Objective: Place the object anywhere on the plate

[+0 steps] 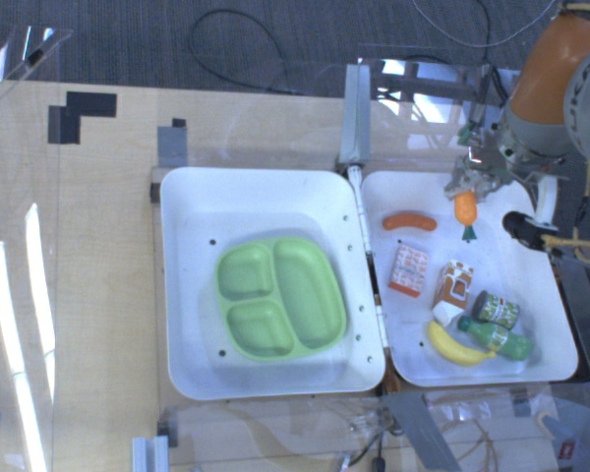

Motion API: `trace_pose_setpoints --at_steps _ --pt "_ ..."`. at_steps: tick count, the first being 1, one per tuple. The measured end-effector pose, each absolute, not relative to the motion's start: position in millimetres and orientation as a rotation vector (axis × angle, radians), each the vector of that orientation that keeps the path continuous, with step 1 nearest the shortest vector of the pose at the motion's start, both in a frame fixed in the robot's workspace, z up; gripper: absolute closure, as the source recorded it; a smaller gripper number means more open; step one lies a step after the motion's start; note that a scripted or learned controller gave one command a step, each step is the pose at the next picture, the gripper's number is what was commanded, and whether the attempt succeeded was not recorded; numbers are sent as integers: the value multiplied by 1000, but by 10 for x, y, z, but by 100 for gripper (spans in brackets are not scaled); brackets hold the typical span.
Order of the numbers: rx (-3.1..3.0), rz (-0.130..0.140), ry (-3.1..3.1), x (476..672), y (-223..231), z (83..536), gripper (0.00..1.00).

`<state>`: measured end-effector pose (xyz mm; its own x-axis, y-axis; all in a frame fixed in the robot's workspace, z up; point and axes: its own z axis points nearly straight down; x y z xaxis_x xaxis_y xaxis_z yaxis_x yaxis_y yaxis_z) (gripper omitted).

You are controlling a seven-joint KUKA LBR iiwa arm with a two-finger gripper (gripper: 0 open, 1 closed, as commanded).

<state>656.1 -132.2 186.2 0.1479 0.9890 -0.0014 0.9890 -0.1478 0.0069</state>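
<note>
One carrot (465,209) pinched in gripper (469,191); green plate (278,297) far left, sausage (409,222) just beside.

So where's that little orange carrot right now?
The small orange toy carrot is near the back of the right white bin, just under the gripper, with the orange-red toy sausage to its left.

Arm (570,57) cut off at right edge

Nothing here reads clearly; the print on the red packet (408,268) and can (496,309) is too small.
</note>
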Motion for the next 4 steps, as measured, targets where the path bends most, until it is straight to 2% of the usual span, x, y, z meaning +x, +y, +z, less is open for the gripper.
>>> trace_pose_setpoints --at_steps 1,2,3,4 --pt "2373 7 2053 6124 -639 2103 100" --pt "2182 3 2258 5525 384 1844 100" --pt "2122 0 2318 5249 784 1838 100" --pt "2123 0 2316 5250 779 1840 0"
